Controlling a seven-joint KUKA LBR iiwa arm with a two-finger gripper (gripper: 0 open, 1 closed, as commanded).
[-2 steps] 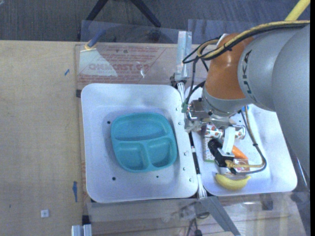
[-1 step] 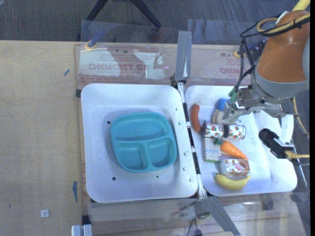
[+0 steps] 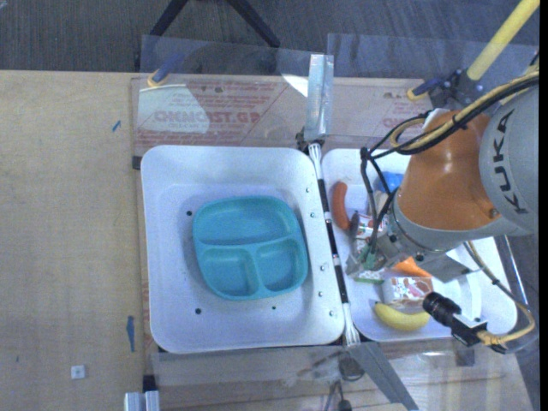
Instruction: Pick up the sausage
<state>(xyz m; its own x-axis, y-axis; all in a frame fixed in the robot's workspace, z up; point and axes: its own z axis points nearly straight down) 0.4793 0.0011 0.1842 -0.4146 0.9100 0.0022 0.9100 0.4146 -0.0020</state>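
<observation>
A teal plate (image 3: 250,248) lies in the left bin (image 3: 163,229). Just right of that bin's edge, the sausage (image 3: 341,205) lies along the right bin's wall—untouched. Right of it hangs the end effector (image 3: 370,248)—whether open or closed I cannot tell—above a banana (image 3: 401,317).

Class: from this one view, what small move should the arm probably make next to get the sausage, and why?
Probably shift the gripper toward the left wall of the right bin and a little toward its far end. The sausage lies there, apart from the gripper, which hangs nearer the banana and the carrot.
</observation>
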